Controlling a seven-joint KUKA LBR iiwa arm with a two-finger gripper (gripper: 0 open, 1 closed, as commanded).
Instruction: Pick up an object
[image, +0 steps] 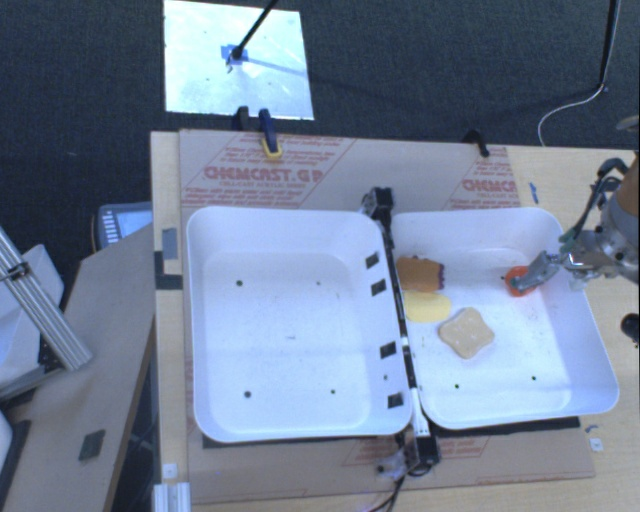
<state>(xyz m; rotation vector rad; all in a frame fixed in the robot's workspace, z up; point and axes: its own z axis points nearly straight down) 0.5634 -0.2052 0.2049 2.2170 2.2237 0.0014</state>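
three items (441, 305) in right bin (560, 395), hand (532, 276) at orange one (515, 281).

At the frame's right edge, the arm's wrist (618, 240) is grey metal with dark cables looped above, ending in a silvery gripper (535, 273).

This looks like a robotics lab or test cell. A plywood table (300, 160) carries two shallow white bins (290, 330) clamped side by side over protective sheeting printed "CHEMCAST GP" (262, 173). Dark carpet (420, 60), aluminium framing (40, 310) and a loose cable (580, 95) surround it.
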